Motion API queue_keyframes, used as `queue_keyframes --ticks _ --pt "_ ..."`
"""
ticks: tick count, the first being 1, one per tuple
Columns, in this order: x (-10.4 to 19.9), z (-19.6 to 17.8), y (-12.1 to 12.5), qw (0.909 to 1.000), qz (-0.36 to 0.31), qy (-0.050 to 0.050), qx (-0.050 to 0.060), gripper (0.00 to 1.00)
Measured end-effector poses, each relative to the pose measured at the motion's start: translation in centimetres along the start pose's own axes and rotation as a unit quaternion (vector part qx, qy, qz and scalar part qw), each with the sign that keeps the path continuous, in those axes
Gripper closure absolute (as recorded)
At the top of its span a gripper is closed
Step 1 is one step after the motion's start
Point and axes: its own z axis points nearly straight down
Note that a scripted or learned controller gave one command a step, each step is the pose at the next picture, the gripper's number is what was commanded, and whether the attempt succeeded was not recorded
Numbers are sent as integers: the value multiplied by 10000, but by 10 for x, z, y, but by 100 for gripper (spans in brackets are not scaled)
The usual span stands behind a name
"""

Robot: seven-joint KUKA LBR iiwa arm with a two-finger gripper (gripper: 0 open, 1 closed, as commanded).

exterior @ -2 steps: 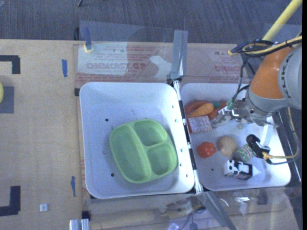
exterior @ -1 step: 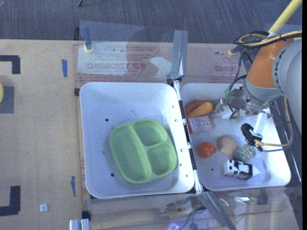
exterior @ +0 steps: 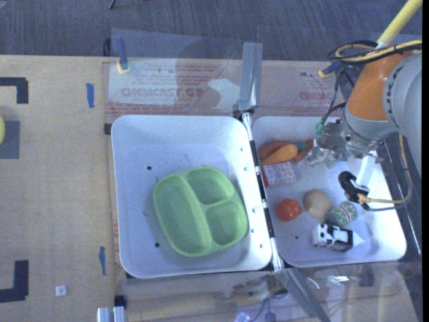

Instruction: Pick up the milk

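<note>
Bench, two white bins | milk [exterior: 333,237] lower right of frame, long axis roughly left-right | gripper [exterior: 326,151] upper right, grip state: cannot tell | you need to go down-frame to reach it.

The arm [exterior: 395,92] runs off the right edge, so its upper links are cut away. The gripper [exterior: 320,154] is a small metallic blur above the right bin [exterior: 392,247]. The red-and-white packet [exterior: 279,174] bears print too small to read, possibly a label
</note>
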Motion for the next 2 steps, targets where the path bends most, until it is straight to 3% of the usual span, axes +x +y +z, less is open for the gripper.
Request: queue_keyframes --ticks 1,2 --pt "-23 9 -29 9996 278 9 -34 100" --pt "-45 5 -30 9991 420 9 -38 100"
